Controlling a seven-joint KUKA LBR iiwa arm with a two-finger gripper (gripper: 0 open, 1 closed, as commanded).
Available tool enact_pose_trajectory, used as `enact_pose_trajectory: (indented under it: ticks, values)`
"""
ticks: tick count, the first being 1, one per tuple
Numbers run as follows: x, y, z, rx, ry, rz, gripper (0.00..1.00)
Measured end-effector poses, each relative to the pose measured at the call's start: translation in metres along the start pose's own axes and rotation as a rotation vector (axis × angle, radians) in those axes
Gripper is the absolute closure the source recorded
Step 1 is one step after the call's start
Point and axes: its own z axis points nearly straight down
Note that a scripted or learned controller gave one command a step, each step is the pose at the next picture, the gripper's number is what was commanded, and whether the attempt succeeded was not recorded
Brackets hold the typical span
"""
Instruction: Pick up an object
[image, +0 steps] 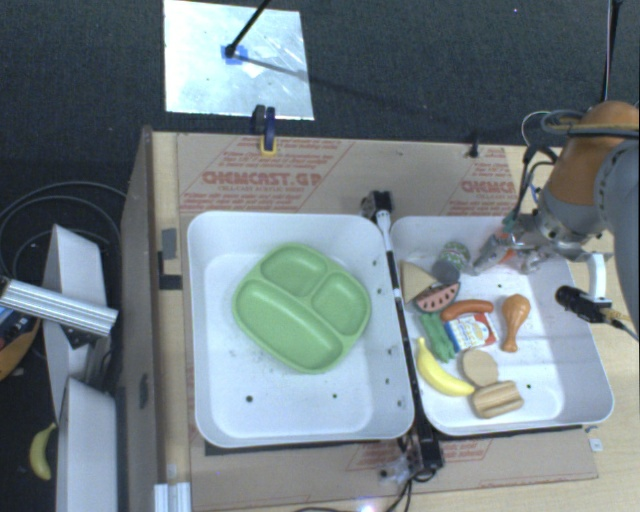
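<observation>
Over right bin (590, 385), gripper (512, 250) (tilted)

Bench (300, 165), surfaced with brown printed cardboard, seen obliquely from above. Two shallow white bins rest on it side by side, their inner rims touching: left bin (215, 300) and right bin (580, 370). A black clamp (381, 204) sits at the far end of their junction; a yellow-and-black clamp (265, 128) grips the bench's far edge.

Divided plate (300, 305) in left bin (215, 330); toy foods, banana (438, 370) nearest front, in right bin (585, 385); gripper (510, 250) apparently over its rear.
</observation>
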Motion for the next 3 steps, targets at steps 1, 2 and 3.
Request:
enact_pose_trajectory:
  ticks: [1, 2, 3]
  values:
    - [0.0053, 0.0002, -0.0015, -0.002, -0.004, 0.0, 0.0]
    - [0.001, 0.0002, -0.0004, -0.001, -0.001, 0.0, 0.0]
    - [0.003, 0.0003, -0.0008, -0.002, -0.003, -0.001, 0.0]
